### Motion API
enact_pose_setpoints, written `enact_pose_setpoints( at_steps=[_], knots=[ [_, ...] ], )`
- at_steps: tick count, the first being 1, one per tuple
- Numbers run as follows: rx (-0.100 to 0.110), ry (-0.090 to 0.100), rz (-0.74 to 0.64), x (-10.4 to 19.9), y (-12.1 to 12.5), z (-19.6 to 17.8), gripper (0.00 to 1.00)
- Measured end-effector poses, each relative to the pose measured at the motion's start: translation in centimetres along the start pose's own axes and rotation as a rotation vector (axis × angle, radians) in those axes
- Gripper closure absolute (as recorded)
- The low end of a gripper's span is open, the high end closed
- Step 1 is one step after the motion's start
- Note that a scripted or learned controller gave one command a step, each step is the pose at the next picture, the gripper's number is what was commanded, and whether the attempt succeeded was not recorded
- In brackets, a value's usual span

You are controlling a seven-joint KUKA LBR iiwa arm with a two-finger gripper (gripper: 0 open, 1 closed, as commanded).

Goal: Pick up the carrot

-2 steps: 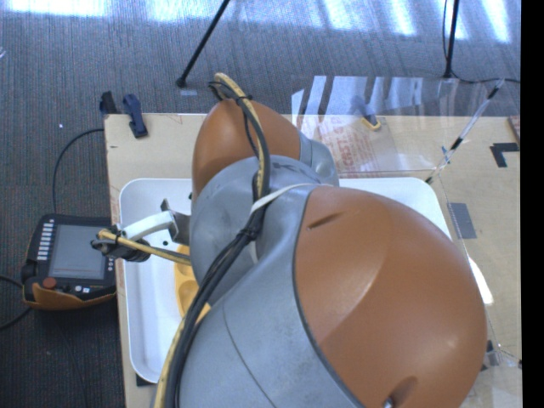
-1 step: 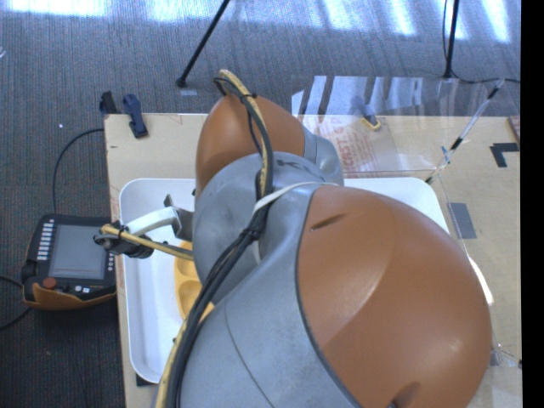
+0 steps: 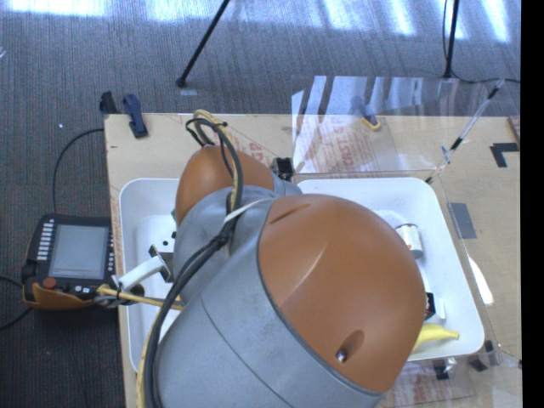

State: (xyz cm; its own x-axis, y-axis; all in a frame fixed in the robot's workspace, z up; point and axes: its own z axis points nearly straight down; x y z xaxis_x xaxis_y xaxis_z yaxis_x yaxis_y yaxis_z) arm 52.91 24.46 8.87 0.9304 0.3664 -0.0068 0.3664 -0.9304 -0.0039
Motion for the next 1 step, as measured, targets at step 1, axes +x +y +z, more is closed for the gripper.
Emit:
enact_pose_setpoints(
  at_steps=[1],
  knots=[
    [0.0, -0.001, 0.178, -4.64, -1.63, -3.55, 1.0]
  ],
)
